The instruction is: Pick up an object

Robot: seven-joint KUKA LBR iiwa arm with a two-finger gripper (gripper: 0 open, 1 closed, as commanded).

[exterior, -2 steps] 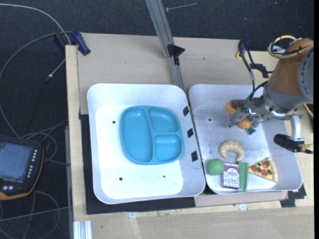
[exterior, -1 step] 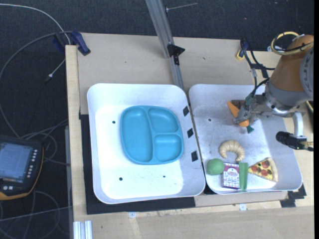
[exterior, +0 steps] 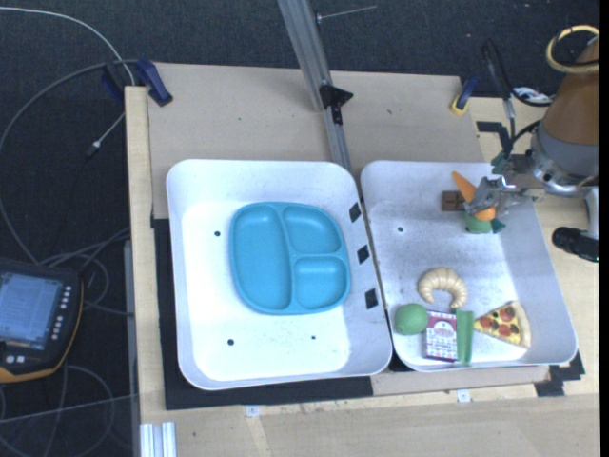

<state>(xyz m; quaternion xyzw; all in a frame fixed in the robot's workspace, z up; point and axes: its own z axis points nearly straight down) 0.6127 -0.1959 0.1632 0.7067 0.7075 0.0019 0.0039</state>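
Bench (exterior: 247,112), pale wood, bearing two white bins side by side.

Left bin (exterior: 190,255): blue tray (exterior: 288,258) with three compartments, lying near centre, flat.

Right bin (exterior: 542,284): six items.
- Carrot (exterior: 476,206), orange with green end, at 12 o'clock of bin, directly under gripper.
- Brown block (exterior: 451,200), small, just beside carrot at its 9 o'clock.
- Croissant (exterior: 443,286), tan, near bin centre, toward 6 o'clock of carrot and well apart from it.
- Green ball (exterior: 411,319), at 7 o'clock of croissant, close to bin's left wall.
- Small box (exterior: 441,337), red and white, touching or just beside ball at its 4 o'clock; green strip (exterior: 464,336) along box's right edge.
- Pizza slice (exterior: 503,325), at 3 o'clock of box, near bin's lower right corner.

Gripper (exterior: 496,194): entering from 3 o'clock, lowered onto carrot at top of right bin. Finger spread: cannot tell, tips merged with carrot in view. Grip on carrot not confirmed.

Arm (exterior: 571,127): grey with orange band, at 2 o'clock of right bin.

Handheld screen (exterior: 33,317), at 9 o'clock, off bench, cabled.
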